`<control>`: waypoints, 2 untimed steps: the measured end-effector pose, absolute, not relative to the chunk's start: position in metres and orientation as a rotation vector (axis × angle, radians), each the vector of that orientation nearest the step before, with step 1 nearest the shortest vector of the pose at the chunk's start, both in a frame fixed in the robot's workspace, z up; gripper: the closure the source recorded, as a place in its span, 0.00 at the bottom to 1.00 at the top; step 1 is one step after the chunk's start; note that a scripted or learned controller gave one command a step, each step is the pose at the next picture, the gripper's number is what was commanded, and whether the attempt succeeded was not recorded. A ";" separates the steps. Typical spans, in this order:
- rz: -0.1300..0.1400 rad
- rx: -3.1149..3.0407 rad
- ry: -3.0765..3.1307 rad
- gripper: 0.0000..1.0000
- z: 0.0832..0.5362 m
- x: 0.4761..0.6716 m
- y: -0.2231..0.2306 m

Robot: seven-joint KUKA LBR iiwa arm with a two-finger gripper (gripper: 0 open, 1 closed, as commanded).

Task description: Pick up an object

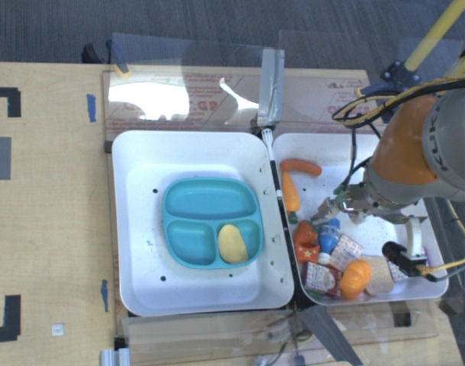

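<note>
A robot arm reaches into the right of two white bins on a bench (49, 204), over a pile of small toy foods.

The left bin (133, 204) holds a teal divided tray (210, 204) with a yellow lemon-like piece (232, 243) in its near right section. The right bin (438, 280) holds an orange carrot (290, 193), a sausage (302, 167), packets (319, 276) and an orange ball (355, 277). These look light, hard and slippery; the carrot's narrow body seems easiest to pinch. The gripper (333, 204) hovers above them; whether its jaws are wide or narrow I cannot tell.
</note>
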State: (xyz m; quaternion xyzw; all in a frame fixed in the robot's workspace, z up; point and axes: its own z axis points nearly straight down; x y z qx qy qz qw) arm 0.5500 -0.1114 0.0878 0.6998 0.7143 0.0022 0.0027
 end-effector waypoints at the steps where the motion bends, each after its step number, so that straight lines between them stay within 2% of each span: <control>1: 0.014 2.193 2.232 1.00 0.100 0.552 -0.112; 2: 0.012 2.194 2.233 0.00 0.099 0.552 -0.112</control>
